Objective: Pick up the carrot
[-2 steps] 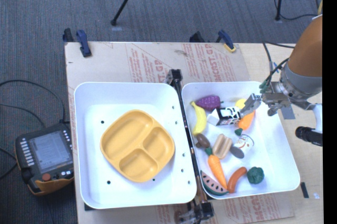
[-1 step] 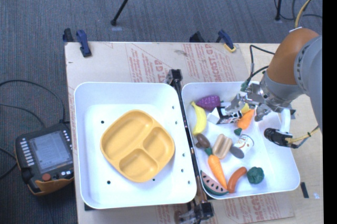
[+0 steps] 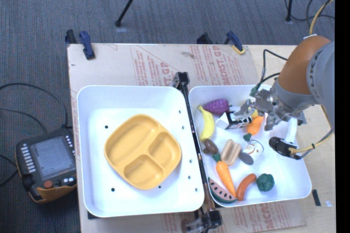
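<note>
The tool (image 3: 252, 117) is low in the right bin (image 3: 298, 185), near its top edge. I cannot tell what it has hold of, if anything. A small orange bit sits right by it, but I cannot tell what that is. The carrot (image 3: 225, 175) lies lower down in the same bin, apart from the tool, next to the watermelon (image 3: 222, 191). I think the tool is hunting for its grab. Next it should move over the carrot, then go down.
</note>
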`<state>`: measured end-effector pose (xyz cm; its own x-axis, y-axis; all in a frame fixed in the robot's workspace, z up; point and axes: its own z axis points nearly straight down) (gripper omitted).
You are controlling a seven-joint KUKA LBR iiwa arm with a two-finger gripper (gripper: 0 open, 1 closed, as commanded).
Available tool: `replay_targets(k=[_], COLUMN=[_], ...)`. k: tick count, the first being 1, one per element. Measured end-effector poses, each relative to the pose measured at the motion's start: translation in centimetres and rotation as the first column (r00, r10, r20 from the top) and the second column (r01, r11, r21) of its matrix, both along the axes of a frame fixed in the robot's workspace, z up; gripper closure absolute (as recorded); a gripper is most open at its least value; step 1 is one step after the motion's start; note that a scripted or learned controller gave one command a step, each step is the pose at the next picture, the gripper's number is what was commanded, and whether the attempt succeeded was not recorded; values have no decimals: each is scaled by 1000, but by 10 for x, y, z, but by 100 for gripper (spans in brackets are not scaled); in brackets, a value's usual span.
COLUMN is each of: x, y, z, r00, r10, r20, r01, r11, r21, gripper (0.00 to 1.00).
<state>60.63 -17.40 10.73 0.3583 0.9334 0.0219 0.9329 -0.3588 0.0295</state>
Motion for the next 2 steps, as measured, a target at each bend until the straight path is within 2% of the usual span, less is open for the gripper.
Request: replay_targets(k=[1,2], x=[4,2], y=[-13,-18], z=[-1,-1], r00=[986,925], r10=[-167,-381], r20=[-4,-6], r01=[167,381], r11=[986,925], r21=[4,11], gripper=[0,0])
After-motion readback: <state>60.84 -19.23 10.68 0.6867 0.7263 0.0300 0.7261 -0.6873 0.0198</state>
